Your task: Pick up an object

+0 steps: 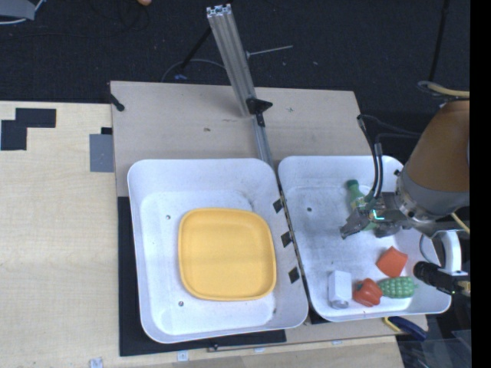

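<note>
White block sits clear; gripper partly hides green bottle.

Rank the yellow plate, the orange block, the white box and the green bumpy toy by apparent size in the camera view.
1. yellow plate, by far the largest.
2. orange block, white box and green bumpy toy: all look about alike, so I leave them unranked.

bench, two white bins side by side

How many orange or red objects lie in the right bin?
2: an orange block near the right wall, and a red piece at the front beside the green toy. The arm may hide others.
</note>
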`<action>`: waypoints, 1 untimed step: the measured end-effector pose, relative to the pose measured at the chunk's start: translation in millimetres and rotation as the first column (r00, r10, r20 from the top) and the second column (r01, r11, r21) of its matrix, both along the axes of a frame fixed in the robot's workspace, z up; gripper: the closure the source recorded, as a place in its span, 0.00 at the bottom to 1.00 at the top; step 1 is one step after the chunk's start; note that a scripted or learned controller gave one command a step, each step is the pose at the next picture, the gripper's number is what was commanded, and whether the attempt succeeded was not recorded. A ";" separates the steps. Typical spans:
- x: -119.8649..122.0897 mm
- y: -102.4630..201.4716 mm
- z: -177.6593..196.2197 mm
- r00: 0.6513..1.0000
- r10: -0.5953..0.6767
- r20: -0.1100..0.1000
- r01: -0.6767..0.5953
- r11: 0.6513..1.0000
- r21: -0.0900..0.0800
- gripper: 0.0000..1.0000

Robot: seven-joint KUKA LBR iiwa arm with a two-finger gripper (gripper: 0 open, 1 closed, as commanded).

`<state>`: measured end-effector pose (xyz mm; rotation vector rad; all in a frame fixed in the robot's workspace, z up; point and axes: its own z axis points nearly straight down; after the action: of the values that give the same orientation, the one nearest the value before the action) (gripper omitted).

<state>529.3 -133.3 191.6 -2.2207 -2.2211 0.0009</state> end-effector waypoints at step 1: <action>0.0 0.0 0.0 1.000 0.000 0.000 0.000 1.000 0.000 0.00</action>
<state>529.2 -133.3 191.5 -2.2207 -2.2210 0.0010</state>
